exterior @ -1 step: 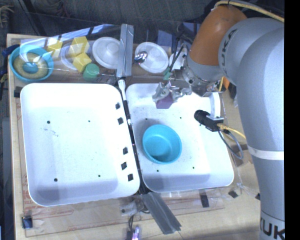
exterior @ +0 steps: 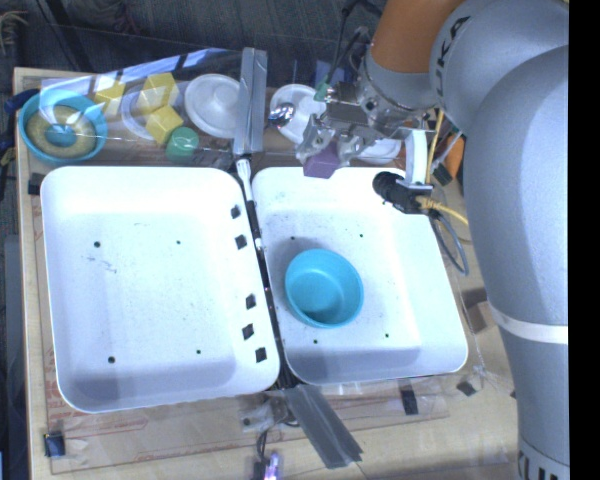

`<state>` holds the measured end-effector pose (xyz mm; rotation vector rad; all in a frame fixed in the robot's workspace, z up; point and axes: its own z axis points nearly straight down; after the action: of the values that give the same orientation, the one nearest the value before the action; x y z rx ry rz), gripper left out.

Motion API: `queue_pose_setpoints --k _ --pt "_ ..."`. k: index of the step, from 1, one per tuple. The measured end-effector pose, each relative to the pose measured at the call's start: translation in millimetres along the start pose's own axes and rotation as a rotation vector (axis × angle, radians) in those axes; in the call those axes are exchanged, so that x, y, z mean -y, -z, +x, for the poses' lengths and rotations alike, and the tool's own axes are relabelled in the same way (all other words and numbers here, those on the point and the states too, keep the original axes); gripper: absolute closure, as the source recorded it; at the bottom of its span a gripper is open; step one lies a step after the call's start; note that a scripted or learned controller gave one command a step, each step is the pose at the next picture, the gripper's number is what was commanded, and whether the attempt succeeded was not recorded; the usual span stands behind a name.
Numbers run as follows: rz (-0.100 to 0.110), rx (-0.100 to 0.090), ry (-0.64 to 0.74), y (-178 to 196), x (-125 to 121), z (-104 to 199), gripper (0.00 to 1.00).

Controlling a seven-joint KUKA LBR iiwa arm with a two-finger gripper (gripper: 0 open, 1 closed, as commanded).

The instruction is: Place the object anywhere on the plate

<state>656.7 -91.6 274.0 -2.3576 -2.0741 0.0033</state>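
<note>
End effector (exterior: 330,148) is gripping a purple block (exterior: 321,164) over the right bin's (exterior: 420,313) far edge; blue plate (exterior: 324,286) sits inside.

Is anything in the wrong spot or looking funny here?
Yes. The gripper holds a small purple object up over the far rim of the right bin, away from the blue plate where it belongs. Loose cups and yellow blocks also sit jumbled behind the left bin.
</note>
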Motion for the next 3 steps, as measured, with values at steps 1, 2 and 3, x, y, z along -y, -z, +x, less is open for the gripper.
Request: queue_pose_setpoints --k 1,2,3 --pt "0.003 0.0 -0.059 -10.5 8.4 62.1 1.0" --pt "0.005 0.001 -0.047 -41.1 22.9 154.1 1.0" --pt "-0.002 -0.001 -0.009 64.3 26.4 200.2 1.0"
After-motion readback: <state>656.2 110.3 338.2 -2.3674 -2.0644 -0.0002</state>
